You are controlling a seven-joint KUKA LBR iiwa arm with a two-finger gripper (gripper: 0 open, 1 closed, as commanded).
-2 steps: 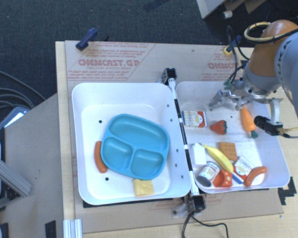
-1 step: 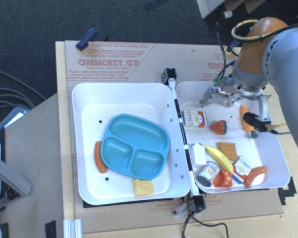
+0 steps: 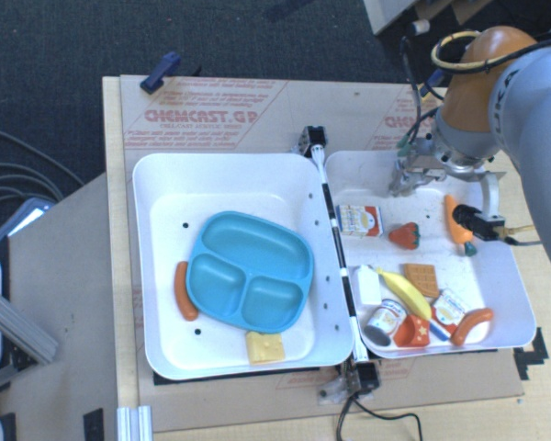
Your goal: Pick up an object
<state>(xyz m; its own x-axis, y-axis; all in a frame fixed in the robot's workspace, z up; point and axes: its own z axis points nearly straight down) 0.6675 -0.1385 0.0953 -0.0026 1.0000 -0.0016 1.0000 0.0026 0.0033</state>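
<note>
The gripper [image 3: 411, 177] is seen low over the far part of the right bin [image 3: 510, 324], near that bin's far edge. It can't be told if it is apart or together. No thing is seen in it.

In the right bin, a small white carton w/ a red label [image 3: 359, 220] lies by the left wall. A strawberry [image 3: 404, 236] lies just beside it, toward the middle. A carrot [image 3: 458, 221] lies near the right wall, close to the gripper. Toward the near edge a cracker [image 3: 421, 279] and a banana [image 3: 405, 292] are touching. A small can [image 3: 382, 322] is tipped on its side at the near left corner, w/ a red thing [image 3: 411, 332] just beside it. A sausage [image 3: 471, 326] lies at the near right corner, next to a small white pack [image 3: 447, 307].

In the left bin [image 3: 151, 246], a blue tray w/ 3 parts [image 3: 249, 271] sits in the middle. A 2nd sausage [image 3: 185, 290] lies at its left side. A cheese piece [image 3: 265, 347] lies by the near edge, just beside the tray.

Both bins rest on a table [image 3: 129, 118].
</note>
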